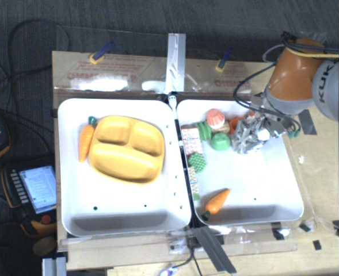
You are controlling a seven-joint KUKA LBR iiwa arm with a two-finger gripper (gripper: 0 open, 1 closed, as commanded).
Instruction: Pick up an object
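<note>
The right bin [267, 183] holds several small items. A green round piece [220, 141], a red-and-white capped item [215, 118] and a small red piece [233, 125] lie near its far side. A green textured piece [197, 163] and a patterned packet [190, 140] sit by its left wall, and an orange carrot [216, 201] lies at its near edge. My gripper [247, 140] hangs low over the far right part of this bin, just right of the green round piece. Nothing shows between its fingers.
The left bin [77, 206] holds a large yellow compartment tray [126, 148] and a second carrot [86, 141] beside it. The grey arm with its orange band [293, 73] reaches in from the upper right. Cables and a handheld device lie on the floor at left.
</note>
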